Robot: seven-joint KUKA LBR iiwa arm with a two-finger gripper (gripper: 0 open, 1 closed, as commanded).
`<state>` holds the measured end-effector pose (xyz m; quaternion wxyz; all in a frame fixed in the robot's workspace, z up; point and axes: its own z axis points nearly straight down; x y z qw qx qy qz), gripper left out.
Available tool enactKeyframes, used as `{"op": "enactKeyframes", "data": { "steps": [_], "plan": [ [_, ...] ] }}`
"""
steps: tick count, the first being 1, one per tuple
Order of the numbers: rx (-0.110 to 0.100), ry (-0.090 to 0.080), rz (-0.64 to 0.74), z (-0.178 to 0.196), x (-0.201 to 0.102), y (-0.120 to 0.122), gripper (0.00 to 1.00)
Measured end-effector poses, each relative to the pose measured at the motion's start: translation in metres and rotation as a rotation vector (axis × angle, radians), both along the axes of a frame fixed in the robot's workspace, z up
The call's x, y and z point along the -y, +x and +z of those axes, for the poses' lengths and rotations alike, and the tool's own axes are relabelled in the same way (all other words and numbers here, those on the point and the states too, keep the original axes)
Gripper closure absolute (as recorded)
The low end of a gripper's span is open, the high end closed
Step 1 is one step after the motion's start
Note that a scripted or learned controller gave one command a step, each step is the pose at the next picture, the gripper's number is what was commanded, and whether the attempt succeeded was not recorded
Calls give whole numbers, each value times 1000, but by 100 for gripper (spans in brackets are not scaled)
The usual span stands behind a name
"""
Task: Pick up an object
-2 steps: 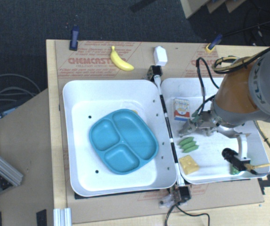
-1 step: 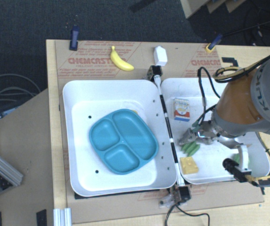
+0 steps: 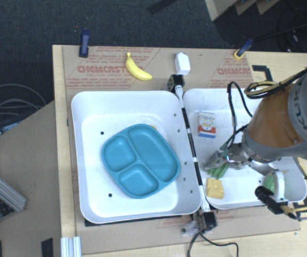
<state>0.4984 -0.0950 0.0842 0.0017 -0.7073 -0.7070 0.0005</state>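
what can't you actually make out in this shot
- Pincer, camera view: blurred and half under the arm's wrist, so open or shut is unclear.
- Green object by the pincer: small and blurred, its kind and any contact unclear.
- Small carton: print too small to read.
- Right bin: far side covered by the arm.
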Motion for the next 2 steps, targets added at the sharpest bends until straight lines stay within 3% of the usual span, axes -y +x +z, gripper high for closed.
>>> {"op": "enactKeyframes", "data": {
  "steps": [1,2],
  "plan": [
    [2,-1,-1,10,0,0,100],
    [4,-1,2,101,-57,20,100]
  ]
}}
